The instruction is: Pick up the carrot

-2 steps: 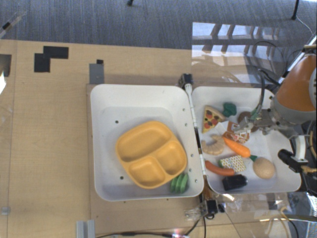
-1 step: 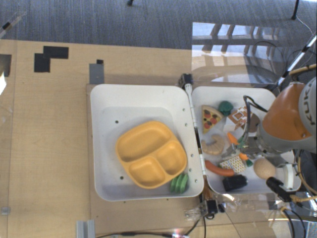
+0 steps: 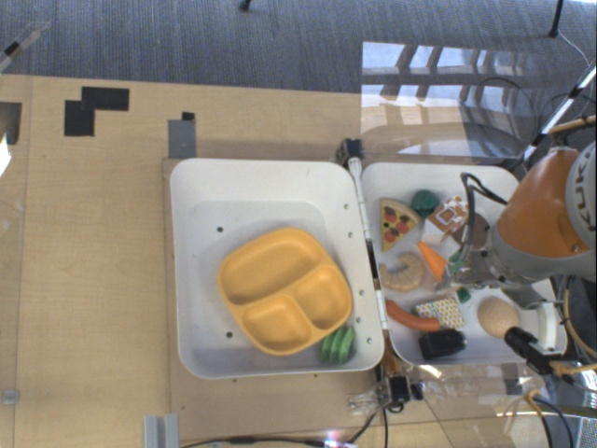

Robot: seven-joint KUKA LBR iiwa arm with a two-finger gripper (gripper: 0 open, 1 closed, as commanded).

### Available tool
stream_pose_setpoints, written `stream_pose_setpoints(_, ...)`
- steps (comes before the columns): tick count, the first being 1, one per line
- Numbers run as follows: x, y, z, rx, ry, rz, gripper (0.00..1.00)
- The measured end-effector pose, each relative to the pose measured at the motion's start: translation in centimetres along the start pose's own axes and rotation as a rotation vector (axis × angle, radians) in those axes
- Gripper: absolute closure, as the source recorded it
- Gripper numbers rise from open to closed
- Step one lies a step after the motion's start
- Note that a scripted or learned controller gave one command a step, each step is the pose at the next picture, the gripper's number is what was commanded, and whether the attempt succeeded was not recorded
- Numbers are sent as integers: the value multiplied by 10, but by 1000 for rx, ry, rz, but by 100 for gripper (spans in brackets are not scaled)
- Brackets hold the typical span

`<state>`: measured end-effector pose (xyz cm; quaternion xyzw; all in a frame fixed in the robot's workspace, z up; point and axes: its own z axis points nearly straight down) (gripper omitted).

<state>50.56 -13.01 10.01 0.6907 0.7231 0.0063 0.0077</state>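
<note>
The gripper [image 3: 457, 271], its state impossible to tell, hangs just at 3 o'clock of the carrot [image 3: 431, 260], so it should centre over the carrot's middle before closing.

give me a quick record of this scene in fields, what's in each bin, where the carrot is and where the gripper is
left bin: yellow divided plate, green vegetable at its near right edge
right bin: pizza slice, carrot, sausage, black block, egg, other toy food
carrot: middle of right bin, lying on the floor, not lifted
gripper: low over right bin, just right of carrot
</note>
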Motion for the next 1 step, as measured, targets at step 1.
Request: stream_pose_setpoints(1,65,53,-84,13,1,243,100)
